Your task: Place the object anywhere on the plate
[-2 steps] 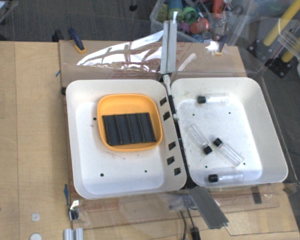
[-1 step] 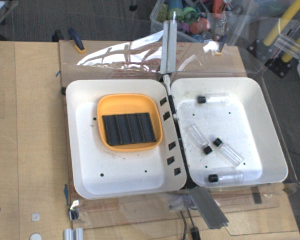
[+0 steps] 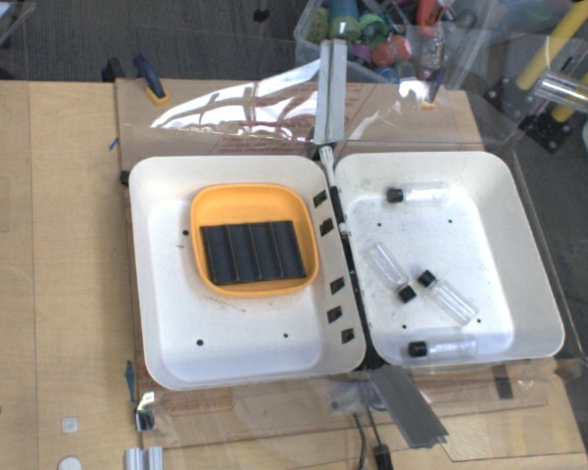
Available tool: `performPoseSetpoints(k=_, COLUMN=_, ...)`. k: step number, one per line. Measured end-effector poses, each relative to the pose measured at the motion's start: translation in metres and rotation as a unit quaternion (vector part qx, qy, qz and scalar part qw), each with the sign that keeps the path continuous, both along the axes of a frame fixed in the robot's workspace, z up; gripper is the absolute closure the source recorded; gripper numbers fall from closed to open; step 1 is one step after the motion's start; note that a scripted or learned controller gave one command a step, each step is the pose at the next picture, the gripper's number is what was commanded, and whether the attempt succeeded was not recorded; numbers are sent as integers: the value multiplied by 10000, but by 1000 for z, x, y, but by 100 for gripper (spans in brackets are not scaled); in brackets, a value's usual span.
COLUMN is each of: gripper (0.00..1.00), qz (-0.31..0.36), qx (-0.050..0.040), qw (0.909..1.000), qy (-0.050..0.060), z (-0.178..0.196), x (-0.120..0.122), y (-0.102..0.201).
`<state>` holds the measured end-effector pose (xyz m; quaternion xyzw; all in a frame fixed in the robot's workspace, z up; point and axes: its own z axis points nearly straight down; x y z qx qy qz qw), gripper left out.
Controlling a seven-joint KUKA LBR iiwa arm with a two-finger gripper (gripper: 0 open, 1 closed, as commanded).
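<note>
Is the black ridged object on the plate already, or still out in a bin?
On the plate. The black ridged object lies flat inside the orange plate, which sits in the left bin.

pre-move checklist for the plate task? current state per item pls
1. Plate in place: ok. The orange plate sits in the left bin, flat.
2. Plate free to receive: not ok. A black ribbed block covers most of its middle; bare orange rim stays around it.
3. Objects available: ok. Four clear vials with black caps lie in the right bin: one near the top, two crossing mid-bin, one at the bottom.
4. Easy pick: ok for the top vial, which lies apart; the mid pair lie close together.
5. Grasp confirmed: not ok, all vials rest in the bin.
</note>
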<state>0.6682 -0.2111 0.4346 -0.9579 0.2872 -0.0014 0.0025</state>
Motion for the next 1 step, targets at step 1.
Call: performPoseSetpoints(k=1, gripper=100, qz=1921, qx=-2, qw=9814, qy=1, z=-1, x=0, y=-8)
